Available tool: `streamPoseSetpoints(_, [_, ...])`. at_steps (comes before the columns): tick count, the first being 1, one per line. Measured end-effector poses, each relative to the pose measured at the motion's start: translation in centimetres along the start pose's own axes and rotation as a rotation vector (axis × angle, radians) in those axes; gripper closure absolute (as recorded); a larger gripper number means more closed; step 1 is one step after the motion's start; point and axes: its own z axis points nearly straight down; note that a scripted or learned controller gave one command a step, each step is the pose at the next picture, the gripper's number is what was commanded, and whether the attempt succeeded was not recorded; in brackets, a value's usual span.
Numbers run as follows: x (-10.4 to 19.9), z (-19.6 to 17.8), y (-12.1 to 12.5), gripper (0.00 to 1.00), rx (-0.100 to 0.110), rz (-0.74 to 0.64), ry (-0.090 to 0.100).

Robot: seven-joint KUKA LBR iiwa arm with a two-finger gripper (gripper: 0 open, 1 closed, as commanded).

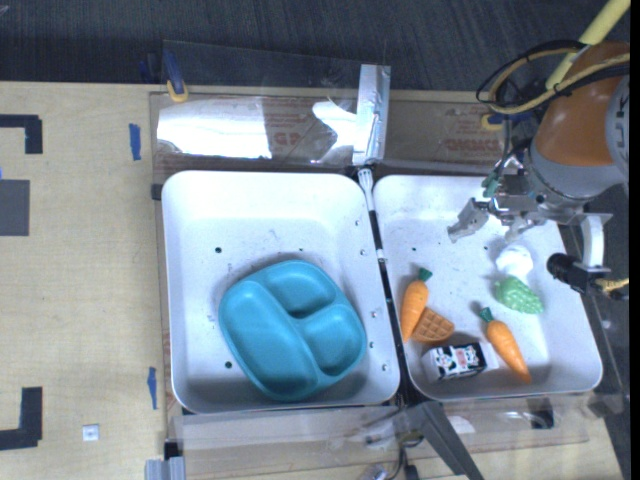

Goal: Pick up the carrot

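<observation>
My wrist hides part of the right bin's [570, 373] far corner. My pincer [492, 218] hangs spread open above the bin floor, holding nothing. Two carrots lie nearer the camera: one carrot [413, 305] upright-ish, leaves pointing away; the other carrot [505, 345] slanting (tip toward the near right corner).

Light wooden desk [80, 298] bearing two shallow white bins side by side: left bin [190, 218], right bin [575, 353].
</observation>
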Motion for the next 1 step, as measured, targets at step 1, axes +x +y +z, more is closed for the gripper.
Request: streamPoseSetpoints(1, [-2.58, 6.55, -8.18, 0.0, 0.002, 0.042, 0.0])
